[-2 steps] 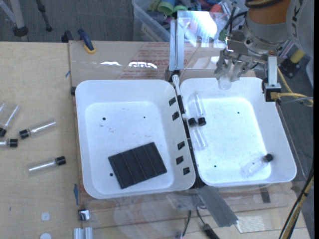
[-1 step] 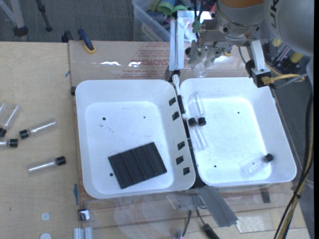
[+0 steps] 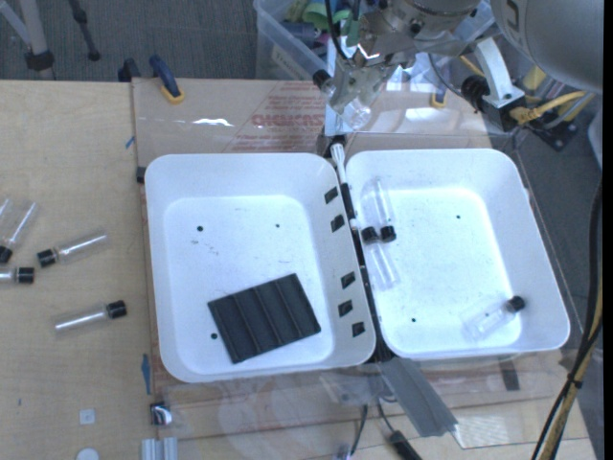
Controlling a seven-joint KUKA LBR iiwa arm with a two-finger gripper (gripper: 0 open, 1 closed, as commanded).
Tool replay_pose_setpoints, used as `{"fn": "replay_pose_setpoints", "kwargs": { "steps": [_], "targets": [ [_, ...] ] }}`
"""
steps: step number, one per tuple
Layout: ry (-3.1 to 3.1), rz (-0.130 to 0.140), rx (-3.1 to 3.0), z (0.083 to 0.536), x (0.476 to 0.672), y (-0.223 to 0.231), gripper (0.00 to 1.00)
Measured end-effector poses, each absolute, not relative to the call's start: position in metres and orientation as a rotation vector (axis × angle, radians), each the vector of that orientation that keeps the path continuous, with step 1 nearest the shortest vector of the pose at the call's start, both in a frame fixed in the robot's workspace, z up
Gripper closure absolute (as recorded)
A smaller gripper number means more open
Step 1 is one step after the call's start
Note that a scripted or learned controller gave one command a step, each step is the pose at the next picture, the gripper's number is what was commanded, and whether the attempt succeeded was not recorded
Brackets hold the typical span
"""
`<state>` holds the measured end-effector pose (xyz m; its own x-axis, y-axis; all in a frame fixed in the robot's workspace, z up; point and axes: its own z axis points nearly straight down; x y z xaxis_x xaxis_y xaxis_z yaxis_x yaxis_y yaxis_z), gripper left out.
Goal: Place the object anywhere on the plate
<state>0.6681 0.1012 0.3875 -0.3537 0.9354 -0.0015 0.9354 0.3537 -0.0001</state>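
Tabletop [image 3: 67, 161]: gripper [image 3: 352, 89] hovering beyond far bin edges, seemingly pinching a clear vial [image 3: 356, 115], carrying toward black plate [image 3: 264, 316].

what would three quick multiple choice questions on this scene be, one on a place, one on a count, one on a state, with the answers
1. Where does the dark ribbed plate lie?
A. in the left bin
B. in the right bin
C. on the wooden bench

2. How many clear vials with black caps lie in the right bin?
A. one
B. three
C. six

3. What does the gripper hold between its fingers?
A. the plate
B. nothing
C. a clear vial

Answers:
1. A, the plate rests flat on the floor of the left bin, toward its near edge.
2. B, two vials lie near the divider and one vial lies in the near right corner.
3. C, a clear vial hangs between the fingers above the far edge of the bins.
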Motion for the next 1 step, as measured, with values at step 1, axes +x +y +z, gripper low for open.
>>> {"fn": "replay_pose_setpoints", "kwargs": {
  "steps": [1],
  "targets": [
    [2.811, -0.008, 1.418, 0.3473, 0.6670, 0.1562, 1.00]
  ]
}}
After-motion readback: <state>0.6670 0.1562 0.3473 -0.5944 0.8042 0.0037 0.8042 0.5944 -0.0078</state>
